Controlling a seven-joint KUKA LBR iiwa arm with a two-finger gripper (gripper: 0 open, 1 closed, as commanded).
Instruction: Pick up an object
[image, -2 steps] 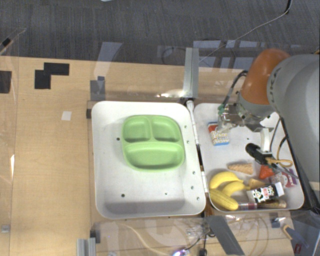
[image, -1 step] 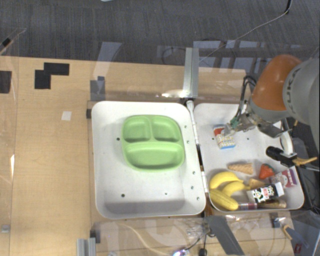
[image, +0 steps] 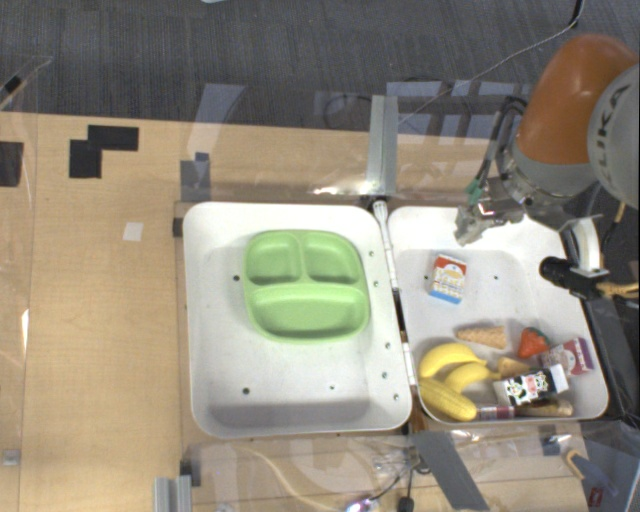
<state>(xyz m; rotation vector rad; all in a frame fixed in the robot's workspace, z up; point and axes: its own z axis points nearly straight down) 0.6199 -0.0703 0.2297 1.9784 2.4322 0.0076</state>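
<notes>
My gripper (image: 472, 226) hangs over the back left part of the right bin (image: 500, 258), below the grey arm with its orange band (image: 570, 95). Nothing shows in it. A small red, white and blue carton (image: 448, 277) lies on the bin floor just in front of and slightly left of the gripper, apart from it. Toward the front of the same bin lie two yellow bananas (image: 452, 378), a tan wedge of bread (image: 483, 335), a red strawberry (image: 533, 342), a black-and-white carton (image: 530, 385) and a pink packet (image: 576, 355).
The left bin (image: 215, 330) holds a green divided plate (image: 305, 283). A metal divider (image: 393, 290) runs between the bins. A black fitting (image: 568, 272) juts over the right bin's right edge. The wooden bench (image: 90, 300) spreads to the left.
</notes>
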